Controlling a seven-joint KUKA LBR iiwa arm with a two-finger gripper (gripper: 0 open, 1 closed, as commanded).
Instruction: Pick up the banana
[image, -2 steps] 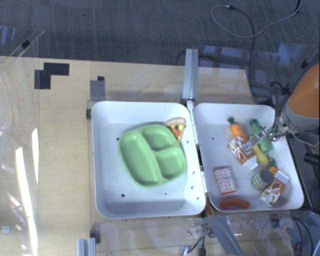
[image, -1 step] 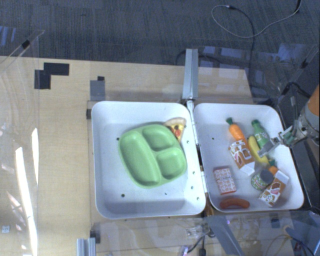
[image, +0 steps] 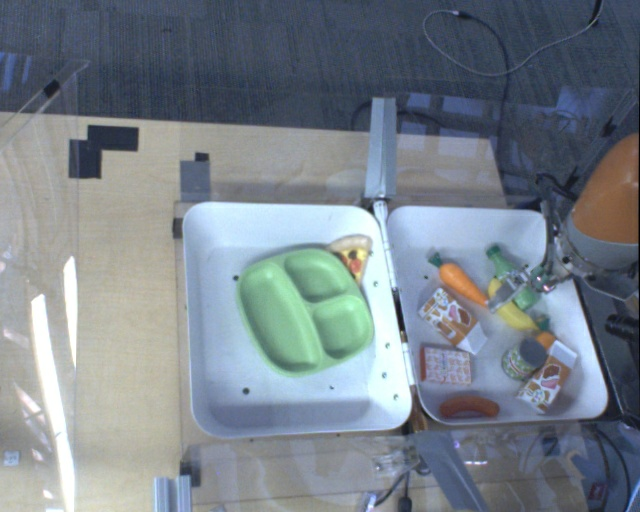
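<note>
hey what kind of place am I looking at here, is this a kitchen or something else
Most likely a robotics lab bench, not a kitchen. A robot arm reaches over two white bins, the food like the banana and carrot looks like toys, and a loose cable lies on carpet behind.

The banana (image: 514, 316) is small and yellow, lying flat in the right bin (image: 590, 392), toward its right half. It points slantwise, one end toward the upper left, the other toward the lower right. Its upper end is partly covered.
</note>
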